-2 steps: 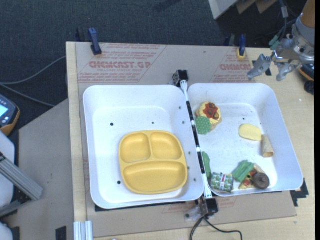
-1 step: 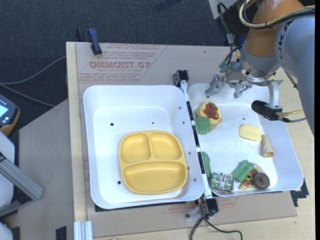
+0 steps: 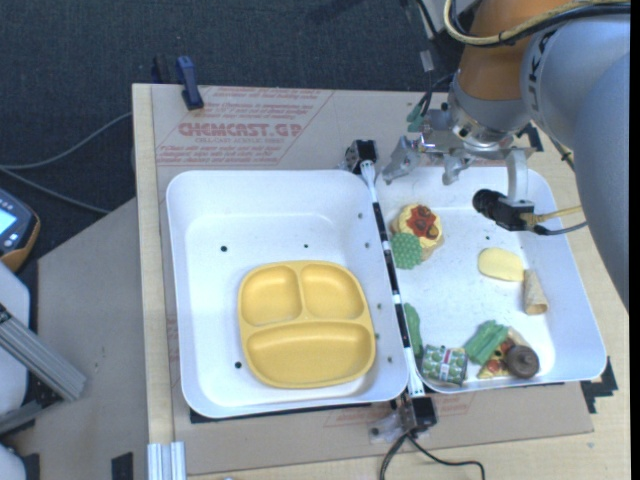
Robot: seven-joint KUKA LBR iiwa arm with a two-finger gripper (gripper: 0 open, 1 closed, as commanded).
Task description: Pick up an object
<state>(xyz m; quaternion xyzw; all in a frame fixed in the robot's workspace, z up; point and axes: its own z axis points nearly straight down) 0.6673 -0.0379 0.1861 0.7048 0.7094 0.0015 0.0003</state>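
My gripper (image 3: 426, 166) hangs over the far edge of the right bin (image 3: 570, 268), its two fingers (image 3: 398, 160) spread apart with nothing between them. Just in front of it lies a yellow toy food piece with red topping (image 3: 419, 228), with a green broccoli piece (image 3: 407, 253) touching it. Further right rest a pale yellow slice (image 3: 500, 264) and a tan bread piece (image 3: 534, 294). Along the near edge sit a green pickle (image 3: 411, 323), a green-and-white packet (image 3: 443, 364), green beans (image 3: 486, 340) and a brown ring (image 3: 521, 360).
The left bin (image 3: 210, 228) holds a yellow divided plate (image 3: 305, 324). A black fitting with a cable (image 3: 502, 209) hangs from the arm over the right bin's far side. A blue clamp (image 3: 188, 82) sits at the board's far left corner.
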